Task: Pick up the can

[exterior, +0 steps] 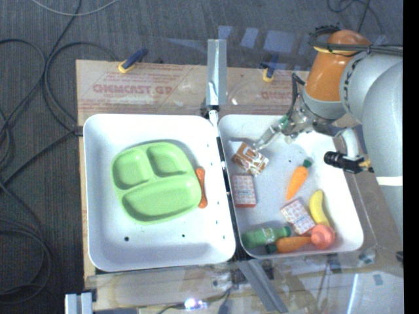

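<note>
This looks like a robotics lab. The wooden bench stands on dark grey carpet, with loose cables trailing left of the bench and behind it. Clamps grip the bench's far edge; the faint print on its board is probably a product label.

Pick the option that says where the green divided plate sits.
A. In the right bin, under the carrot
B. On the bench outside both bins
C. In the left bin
C: the green divided plate lies flat in the left bin, apart from the right bin's food items.
</note>
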Controlling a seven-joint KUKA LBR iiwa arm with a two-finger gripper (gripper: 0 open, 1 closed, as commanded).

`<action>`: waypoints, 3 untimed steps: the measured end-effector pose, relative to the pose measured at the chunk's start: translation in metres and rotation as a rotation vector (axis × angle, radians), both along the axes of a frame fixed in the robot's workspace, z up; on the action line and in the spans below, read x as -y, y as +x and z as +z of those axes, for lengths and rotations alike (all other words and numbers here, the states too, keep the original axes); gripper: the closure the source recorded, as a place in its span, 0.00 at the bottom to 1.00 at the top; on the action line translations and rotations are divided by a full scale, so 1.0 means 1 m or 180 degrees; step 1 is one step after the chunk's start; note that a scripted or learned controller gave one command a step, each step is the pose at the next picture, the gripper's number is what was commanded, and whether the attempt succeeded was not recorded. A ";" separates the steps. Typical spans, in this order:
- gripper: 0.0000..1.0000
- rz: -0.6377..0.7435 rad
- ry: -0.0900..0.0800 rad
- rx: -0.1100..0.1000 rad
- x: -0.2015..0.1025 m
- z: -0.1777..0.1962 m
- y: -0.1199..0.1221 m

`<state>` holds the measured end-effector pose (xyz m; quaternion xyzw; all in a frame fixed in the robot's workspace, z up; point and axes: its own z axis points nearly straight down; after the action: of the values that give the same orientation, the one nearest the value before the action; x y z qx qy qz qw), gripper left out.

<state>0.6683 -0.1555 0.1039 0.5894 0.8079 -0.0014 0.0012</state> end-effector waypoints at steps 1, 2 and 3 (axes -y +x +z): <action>0.00 -0.1399 0.0006 0.0049 -0.041 -0.013 -0.057; 0.00 -0.2158 -0.0008 -0.0002 -0.008 0.180 -0.042; 0.00 -0.1943 0.0012 -0.0016 0.008 0.058 -0.143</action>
<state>0.5250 -0.1639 0.1624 0.8049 0.5934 -0.0017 -0.0024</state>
